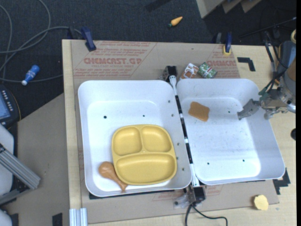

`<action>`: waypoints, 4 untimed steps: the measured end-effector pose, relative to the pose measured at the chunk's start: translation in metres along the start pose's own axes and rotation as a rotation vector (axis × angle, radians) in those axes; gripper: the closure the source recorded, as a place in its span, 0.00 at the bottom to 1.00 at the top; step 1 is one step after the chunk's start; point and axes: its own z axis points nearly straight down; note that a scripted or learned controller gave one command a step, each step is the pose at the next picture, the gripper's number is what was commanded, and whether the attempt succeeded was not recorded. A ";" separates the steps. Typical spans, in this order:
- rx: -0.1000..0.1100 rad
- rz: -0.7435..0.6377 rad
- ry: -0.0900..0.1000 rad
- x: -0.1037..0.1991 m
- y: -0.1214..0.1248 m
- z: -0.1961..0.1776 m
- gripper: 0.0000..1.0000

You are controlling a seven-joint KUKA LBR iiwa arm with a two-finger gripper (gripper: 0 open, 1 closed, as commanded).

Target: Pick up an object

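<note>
A brown toast-like piece lies in the right bin, near its upper left corner. In the left bin a yellow divided plate rests, with an orange-brown drumstick-shaped toy against its lower left edge. My gripper hangs over the right bin's right side, well to the right of the brown piece, with nothing seen in it. The grey arm enters from the right edge.
Small crumpled packets sit on the bench behind the bins. A yellow lump lies on the bench at the lower right. Blue clamps hold the board's far edge. The divider separates the bins.
</note>
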 end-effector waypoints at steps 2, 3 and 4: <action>0.007 0.001 0.002 0.096 0.052 0.125 0.00; -0.004 -0.003 -0.001 0.104 0.089 0.119 0.00; -0.001 -0.001 -0.001 0.103 0.087 0.119 0.00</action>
